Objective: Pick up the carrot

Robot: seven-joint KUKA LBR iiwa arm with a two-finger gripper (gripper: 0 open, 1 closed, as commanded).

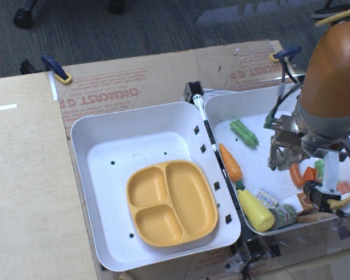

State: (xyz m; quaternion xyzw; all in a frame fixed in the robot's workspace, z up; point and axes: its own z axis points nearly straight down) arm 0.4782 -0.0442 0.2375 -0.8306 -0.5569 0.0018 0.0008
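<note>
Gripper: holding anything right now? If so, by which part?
Cannot be told. The gripper hangs over the right bin, apart from the carrot lying by the bin's left wall.

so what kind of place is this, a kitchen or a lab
Most likely a robotics lab, not a kitchen: a robot arm reaches over two white bins clamped to a cardboard-covered bench, the food such as the carrot looks like plastic toys, and office chair wheels stand on carpet.
</note>
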